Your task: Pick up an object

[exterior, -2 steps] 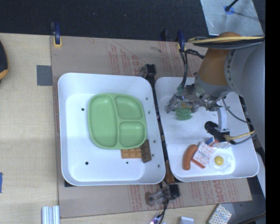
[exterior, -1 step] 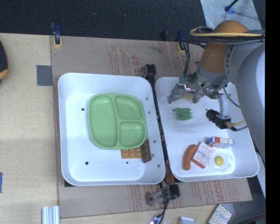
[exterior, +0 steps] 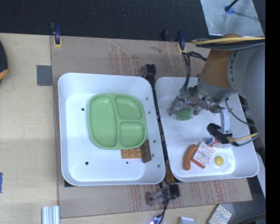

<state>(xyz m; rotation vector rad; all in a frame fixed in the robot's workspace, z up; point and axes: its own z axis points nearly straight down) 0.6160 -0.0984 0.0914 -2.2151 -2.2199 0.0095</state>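
Observation:
In the right bin (exterior: 177, 171), my gripper (exterior: 181, 107) is down near the far left part of the floor. A small green object (exterior: 183, 116) lies right under it and partly shows at its near side. I cannot tell whether the two are touching. Toward the near side of the same bin lie an orange-red sausage (exterior: 189, 157), a red and white packet (exterior: 203, 155) and a toy fried egg (exterior: 219, 161), all apart from the gripper.
The left bin (exterior: 70, 125) holds a green divided plate (exterior: 116, 120). An orange flat block (exterior: 129, 154) and a brown block (exterior: 145, 151) lie at the plate's near edge. The grey arm (exterior: 242, 73) crosses the right bin's far right side.

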